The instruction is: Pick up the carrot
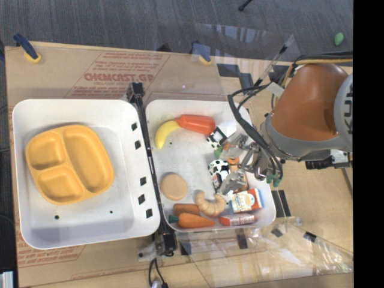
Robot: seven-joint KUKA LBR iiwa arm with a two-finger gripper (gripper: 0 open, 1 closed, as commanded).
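The carrot (195, 221) is orange with a green end and lies along the front wall of the right bin (180, 110), beside a brown sausage (186, 209) and a croissant (210, 204). My gripper (236, 162) hovers at the bin's right side, over a black-and-white cow toy (219, 168), well behind and to the right of the carrot. Its fingers (237, 143) stand apart, so it is open, with nothing clearly held between them.
The right bin also holds a banana (164, 133), an orange-red tapered vegetable (195, 123), a tan round cookie (174, 186), a small carton (246, 201) and a red packet (237, 220). A yellow divided plate (68, 162) sits in the left bin (24, 221).
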